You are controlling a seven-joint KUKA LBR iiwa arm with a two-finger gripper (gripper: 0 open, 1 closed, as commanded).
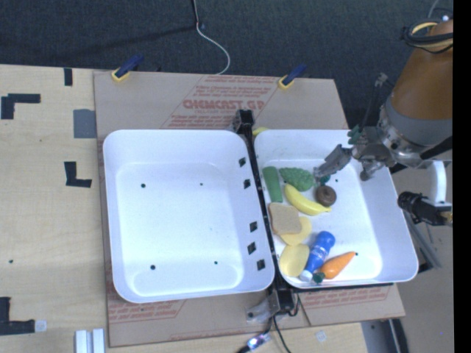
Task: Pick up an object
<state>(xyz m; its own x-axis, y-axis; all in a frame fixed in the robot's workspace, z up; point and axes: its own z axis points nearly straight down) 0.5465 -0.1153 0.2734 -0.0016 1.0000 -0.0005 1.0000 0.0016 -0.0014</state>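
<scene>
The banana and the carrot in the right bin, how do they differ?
The banana is yellow; the carrot is orange. The banana is curved, the carrot straight and tapering to a point. The banana lies mid-bin next to a small brown round object; the carrot lies near the front edge beside the blue bottle. Both lie flat in the right bin.
</scene>
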